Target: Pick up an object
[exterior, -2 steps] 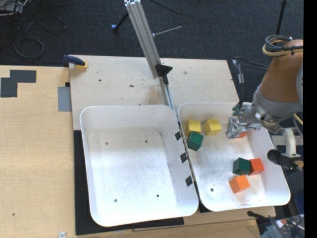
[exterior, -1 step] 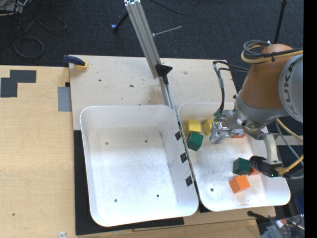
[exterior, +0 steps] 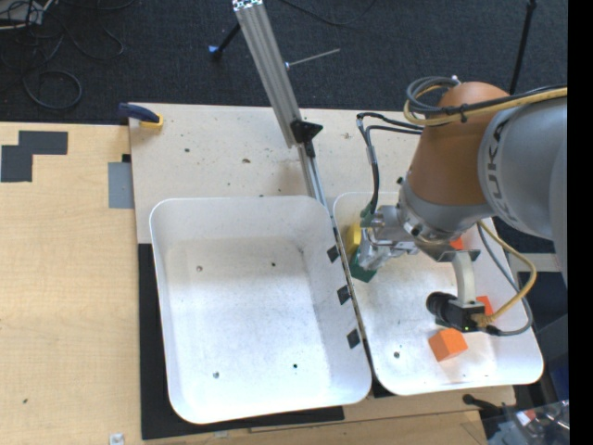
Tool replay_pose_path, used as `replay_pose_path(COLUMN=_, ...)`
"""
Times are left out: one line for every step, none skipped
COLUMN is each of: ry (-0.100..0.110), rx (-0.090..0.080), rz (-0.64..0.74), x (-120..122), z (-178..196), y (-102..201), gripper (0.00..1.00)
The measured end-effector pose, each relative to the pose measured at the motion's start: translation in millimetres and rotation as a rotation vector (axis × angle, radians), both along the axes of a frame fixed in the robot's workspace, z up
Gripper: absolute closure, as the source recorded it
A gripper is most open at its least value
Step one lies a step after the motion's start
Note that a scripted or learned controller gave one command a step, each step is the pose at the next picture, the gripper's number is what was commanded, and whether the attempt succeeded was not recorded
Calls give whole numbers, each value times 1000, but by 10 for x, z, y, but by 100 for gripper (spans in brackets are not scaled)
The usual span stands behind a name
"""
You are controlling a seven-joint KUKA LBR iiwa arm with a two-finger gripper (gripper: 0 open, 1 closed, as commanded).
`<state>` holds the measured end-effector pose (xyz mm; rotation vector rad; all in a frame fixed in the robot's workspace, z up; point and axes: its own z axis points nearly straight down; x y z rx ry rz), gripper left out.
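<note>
My gripper [exterior: 369, 251] hangs low over the left side of the right bin [exterior: 505, 369], close to the wall shared with the left bin. A green object [exterior: 362, 270] lies right under its tip, touching or nearly touching it. A yellow object [exterior: 354, 236] sits just beyond, against the bin's left wall. An orange block [exterior: 448, 343] rests near the front of the right bin, apart from the gripper. The wrist hides much of the bin's middle.
The left bin [exterior: 185, 239] is a wide white tray beside the right one. A slanted metal rail [exterior: 276, 72] rises behind the bins. A small orange piece [exterior: 482, 304] shows right of the orange block. Cables loop around the arm.
</note>
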<state>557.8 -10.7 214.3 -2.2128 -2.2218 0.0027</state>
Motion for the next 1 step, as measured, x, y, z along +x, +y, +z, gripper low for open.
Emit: replay_pose_path(ry=1, rx=0, rz=0, x=-20, z=-35, y=477, gripper=100)
